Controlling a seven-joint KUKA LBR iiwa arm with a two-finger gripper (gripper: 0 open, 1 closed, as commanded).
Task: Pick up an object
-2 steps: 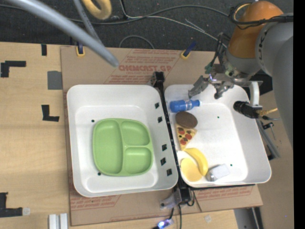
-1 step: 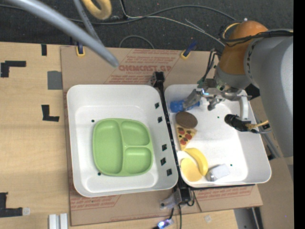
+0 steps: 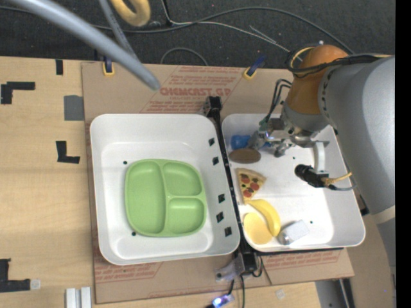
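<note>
Objects crowd the right bin [image 3: 347, 233]: a brown disc [image 3: 245, 154] and blue piece [image 3: 240, 141] lie at nine o'clock of the end effector [image 3: 277, 140], whose finger spread I cannot tell. Best to descend straight over one piece, clear of the pizza slice [image 3: 250, 183].

Glossy white plastic bins [image 3: 103, 172], matt green plastic plate [image 3: 166, 197], cardboard underlay [image 3: 186, 85]

Grey arm [image 3: 359, 108] reaching from right, orange-banded wrist bent downward
</note>
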